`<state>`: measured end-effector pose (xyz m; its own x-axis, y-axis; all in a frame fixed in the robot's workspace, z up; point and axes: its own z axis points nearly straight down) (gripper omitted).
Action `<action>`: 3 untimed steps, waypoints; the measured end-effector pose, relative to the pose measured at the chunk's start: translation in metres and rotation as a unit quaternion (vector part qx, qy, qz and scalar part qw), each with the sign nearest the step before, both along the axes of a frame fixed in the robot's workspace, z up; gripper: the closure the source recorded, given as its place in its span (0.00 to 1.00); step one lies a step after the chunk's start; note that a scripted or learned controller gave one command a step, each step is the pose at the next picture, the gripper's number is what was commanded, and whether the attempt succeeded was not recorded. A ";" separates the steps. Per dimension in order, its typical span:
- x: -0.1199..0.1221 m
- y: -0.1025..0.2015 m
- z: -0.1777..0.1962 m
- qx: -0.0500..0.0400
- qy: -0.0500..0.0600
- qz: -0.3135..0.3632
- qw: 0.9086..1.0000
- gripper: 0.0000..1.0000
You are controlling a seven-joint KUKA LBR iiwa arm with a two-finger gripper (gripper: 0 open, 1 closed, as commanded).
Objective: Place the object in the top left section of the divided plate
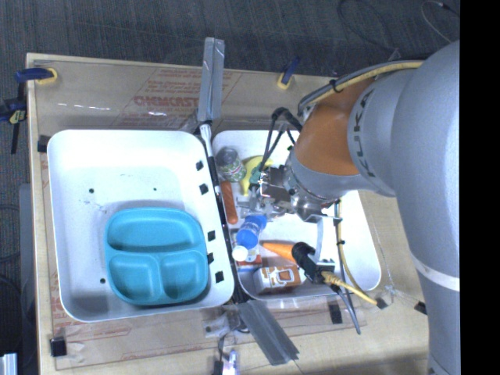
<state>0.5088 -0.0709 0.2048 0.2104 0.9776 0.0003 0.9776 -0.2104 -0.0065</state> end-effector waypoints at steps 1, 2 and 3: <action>-0.033 0.055 -0.016 0.000 0.001 0.073 0.997 1.00; -0.033 0.073 -0.016 0.000 0.002 0.125 0.992 1.00; -0.033 0.080 -0.016 0.002 0.003 0.203 0.979 1.00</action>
<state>0.4757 0.0090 0.1886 -0.1965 0.9805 0.0035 0.9804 0.1965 -0.0120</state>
